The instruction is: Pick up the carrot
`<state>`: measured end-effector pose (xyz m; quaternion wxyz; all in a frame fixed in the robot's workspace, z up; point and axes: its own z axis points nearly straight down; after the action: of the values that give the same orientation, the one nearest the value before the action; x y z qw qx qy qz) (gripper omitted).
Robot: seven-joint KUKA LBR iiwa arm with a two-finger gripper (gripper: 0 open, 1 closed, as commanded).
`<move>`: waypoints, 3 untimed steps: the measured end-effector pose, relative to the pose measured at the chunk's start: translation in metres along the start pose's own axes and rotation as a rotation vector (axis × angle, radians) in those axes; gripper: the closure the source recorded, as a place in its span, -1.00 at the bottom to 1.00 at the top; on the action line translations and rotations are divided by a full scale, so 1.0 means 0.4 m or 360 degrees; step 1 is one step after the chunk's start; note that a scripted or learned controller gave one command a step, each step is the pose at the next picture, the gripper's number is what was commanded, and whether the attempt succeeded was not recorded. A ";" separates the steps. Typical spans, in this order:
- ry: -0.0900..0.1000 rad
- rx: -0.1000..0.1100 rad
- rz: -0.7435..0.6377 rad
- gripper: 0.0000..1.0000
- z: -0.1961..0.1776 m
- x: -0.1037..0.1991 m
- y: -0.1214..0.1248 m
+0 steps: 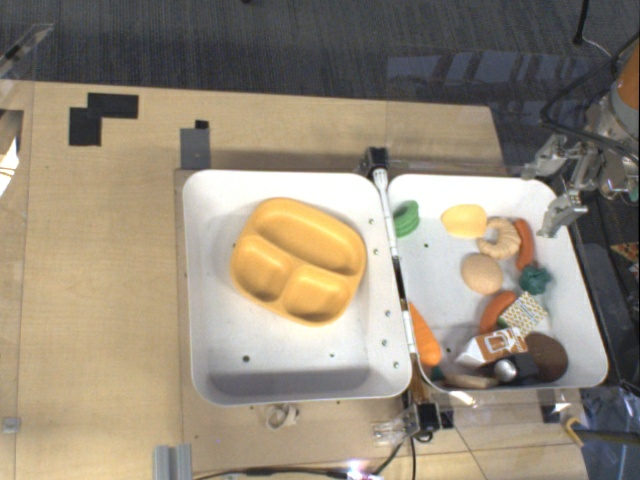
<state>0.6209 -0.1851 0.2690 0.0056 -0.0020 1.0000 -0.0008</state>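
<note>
The carrot (425,338), orange and tapered, lies in the right bin (580,298) against its left wall, near the front corner. My gripper (556,188) hangs over the far right corner of that bin, well away from the carrot. It is open, with nothing between its fingers. The arm comes in from the upper right edge of the view.
The right bin also holds a green piece (405,218), a yellow lemon (464,220), a beige egg (482,274), a croissant-like piece (499,236), two orange-red sausages (497,310), a teal piece (535,280) and a brown lump (546,356). A yellow compartment tray (298,258) lies in the left bin (215,368).
</note>
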 end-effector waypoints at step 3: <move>-0.0005 -0.0006 0.0680 -1.00 0.199 0.281 0.403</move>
<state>0.5088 -0.0245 0.1880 0.0072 0.2101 0.9777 0.0023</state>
